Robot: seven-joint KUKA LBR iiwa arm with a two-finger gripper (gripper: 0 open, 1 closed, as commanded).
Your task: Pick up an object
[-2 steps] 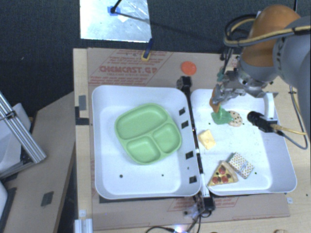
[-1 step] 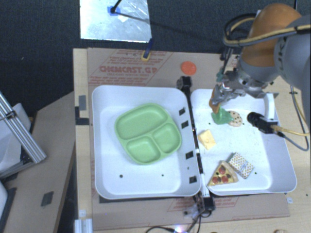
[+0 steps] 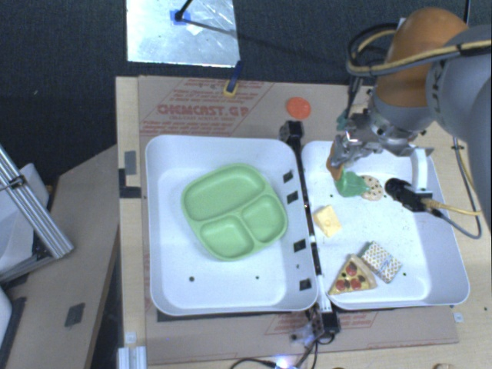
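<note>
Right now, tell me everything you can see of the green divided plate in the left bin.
The green divided plate is pale green, looks like moulded plastic, and has rounded corners. It has three compartments: one large one toward the far side and two smaller ones toward the near side. It lies flat, right way up, turned at a slant to the bin's walls, near the middle of the left bin. It rests on the bin floor; nothing lies in it or touches it.

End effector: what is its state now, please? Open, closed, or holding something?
End effector: cannot be told; it hangs low over the right bin, just above the green toy, with nothing visibly held.
</note>
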